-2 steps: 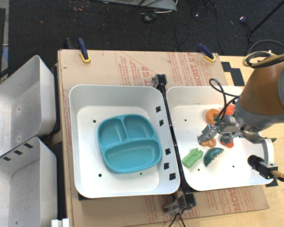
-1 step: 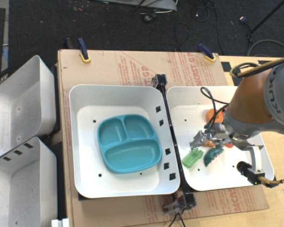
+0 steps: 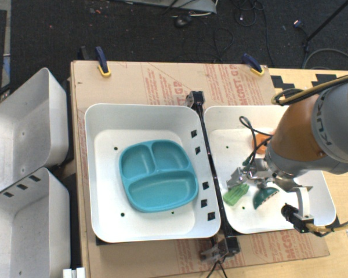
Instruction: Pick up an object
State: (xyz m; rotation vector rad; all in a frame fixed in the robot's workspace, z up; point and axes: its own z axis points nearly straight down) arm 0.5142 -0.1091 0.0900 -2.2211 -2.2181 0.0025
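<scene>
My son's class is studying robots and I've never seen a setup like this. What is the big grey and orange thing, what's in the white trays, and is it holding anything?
There is one picture, taken by a fixed camera above a bench, looking down at a slant. The big grey and orange shape is a robot arm reaching in from the right. At its end is the tool, the part meant for grasping. On the bench sit two shallow white bins side by side. The left bin holds a teal divided plate. The right bin holds a green object and a darker teal object, both lying just below the tool. Something orange peeks out beside the arm. The arm hides much of the tool, so I cannot tell whether anything is held.
</scene>
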